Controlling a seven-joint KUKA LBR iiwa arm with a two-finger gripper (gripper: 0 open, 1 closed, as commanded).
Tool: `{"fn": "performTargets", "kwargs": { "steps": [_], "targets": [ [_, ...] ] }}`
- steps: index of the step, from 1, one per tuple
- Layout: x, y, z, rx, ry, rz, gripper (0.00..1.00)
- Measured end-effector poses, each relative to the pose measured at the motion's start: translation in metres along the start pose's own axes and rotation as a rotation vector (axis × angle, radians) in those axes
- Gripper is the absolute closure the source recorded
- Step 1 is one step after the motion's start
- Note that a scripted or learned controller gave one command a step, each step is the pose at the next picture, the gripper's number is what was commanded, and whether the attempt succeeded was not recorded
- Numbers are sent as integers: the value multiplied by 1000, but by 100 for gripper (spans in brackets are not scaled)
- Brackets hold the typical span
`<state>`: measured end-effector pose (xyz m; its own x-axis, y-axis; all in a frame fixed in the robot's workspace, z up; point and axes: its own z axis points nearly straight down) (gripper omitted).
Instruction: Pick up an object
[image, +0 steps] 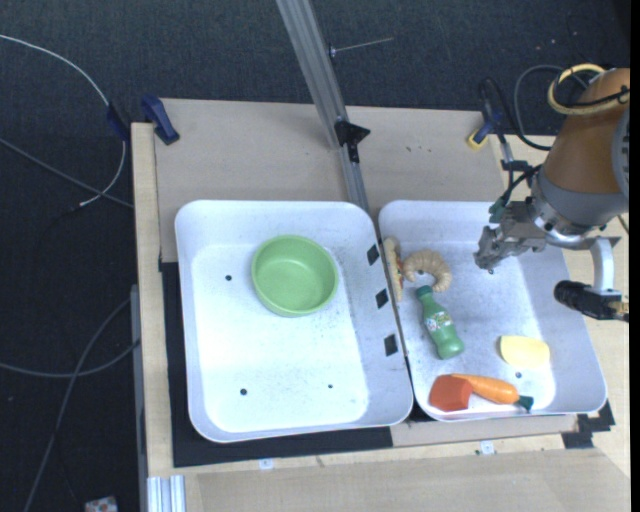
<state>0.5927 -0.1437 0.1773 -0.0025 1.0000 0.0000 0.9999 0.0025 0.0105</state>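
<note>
Gripper (487, 256) is seen over the upper part of the right bin (590, 375), above bare floor and clear of every object; whether its fingers are apart or together cannot be told. Candidate objects are all in that bin: croissant (424, 266) near the left wall, green bottle (439, 326) just below it, yellow piece (524, 350) toward the right, and carrot (488, 388) beside a red block (449, 394) along the front edge. Green bowl (294, 274) is placed in the left bin (210, 400).
</note>
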Motion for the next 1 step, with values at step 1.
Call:
{"fn": "performTargets", "kwargs": {
  "steps": [1],
  "targets": [
    [0, 3, -58, 1, 0, 0, 100]
  ]
}}
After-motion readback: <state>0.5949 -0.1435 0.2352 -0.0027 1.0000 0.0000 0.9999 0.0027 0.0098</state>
